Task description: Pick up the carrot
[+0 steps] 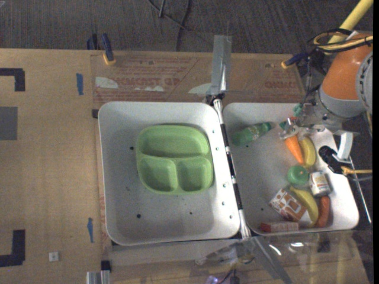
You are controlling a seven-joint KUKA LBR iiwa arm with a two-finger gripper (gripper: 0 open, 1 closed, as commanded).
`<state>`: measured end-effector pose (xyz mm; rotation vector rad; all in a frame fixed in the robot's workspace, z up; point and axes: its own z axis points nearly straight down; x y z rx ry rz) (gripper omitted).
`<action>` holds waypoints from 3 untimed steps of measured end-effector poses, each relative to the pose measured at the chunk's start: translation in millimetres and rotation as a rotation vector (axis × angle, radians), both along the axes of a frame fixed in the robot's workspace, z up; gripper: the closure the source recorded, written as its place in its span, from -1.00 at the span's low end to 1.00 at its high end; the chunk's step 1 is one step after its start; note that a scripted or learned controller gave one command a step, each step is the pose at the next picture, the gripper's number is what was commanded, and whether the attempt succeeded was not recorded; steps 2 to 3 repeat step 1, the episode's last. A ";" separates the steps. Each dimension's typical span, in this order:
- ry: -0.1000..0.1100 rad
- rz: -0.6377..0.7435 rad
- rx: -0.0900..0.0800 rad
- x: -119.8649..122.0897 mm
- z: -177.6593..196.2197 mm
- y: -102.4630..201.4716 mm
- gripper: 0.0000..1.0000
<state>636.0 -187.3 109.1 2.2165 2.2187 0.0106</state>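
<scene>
The carrot [294,148] is a short orange cone lying in the right bin [260,176], near its far right side, with a yellow banana [308,150] touching its right flank. My gripper [294,128] hangs just over the carrot's far, thick end, reaching down from the grey arm with the orange band [348,70]. The gripper's tip is small and partly masked by the wrist, and its contact with the carrot is unclear.
The right bin also holds a green bottle [251,133], a green round lid [298,174], a small carton [320,183], a juice box [286,204], a second banana [307,202] and a sausage [323,212]. A green divided plate [174,158] sits in the left bin [118,206].
</scene>
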 end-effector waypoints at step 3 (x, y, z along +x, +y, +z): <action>0.006 -0.135 -0.002 31.6 78.7 55.1 1.00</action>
